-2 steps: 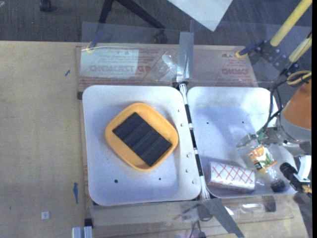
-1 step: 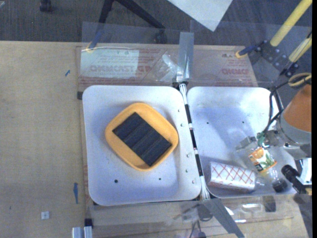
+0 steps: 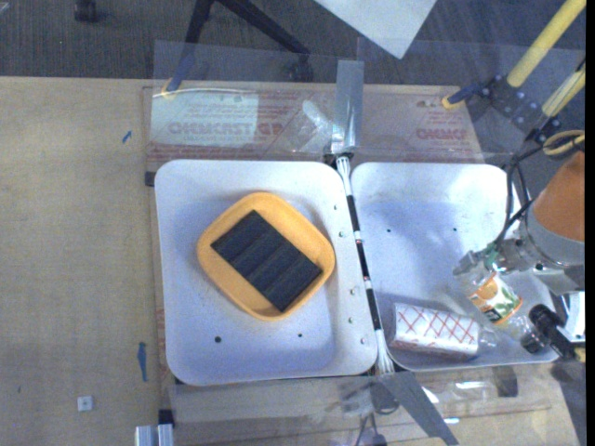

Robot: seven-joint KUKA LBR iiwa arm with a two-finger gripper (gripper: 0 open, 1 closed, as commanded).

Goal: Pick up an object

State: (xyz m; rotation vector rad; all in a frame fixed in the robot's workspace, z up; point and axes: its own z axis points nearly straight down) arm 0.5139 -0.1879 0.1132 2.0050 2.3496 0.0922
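Bottle (image 3: 494, 297), clear with orange label: right bin (image 3: 418, 212), near right corner, at gripper (image 3: 487, 269); grip state cannot be told. Red-crosshatched white packet (image 3: 435, 330): same bin, near edge. Orange tray with dark slatted insert (image 3: 265, 254): left bin (image 3: 186, 203), centre

A robotics lab; a taped-down bench (image 3: 74, 249) (two bins (image 3: 186, 203)); office-chair base (image 3: 200, 7) on carpet.

At the right edge of the frame, a grey arm (image 3: 558, 240) is seen, ringed by a broad orange band (image 3: 565, 203), with thin black cables (image 3: 517, 203) looped beside it.
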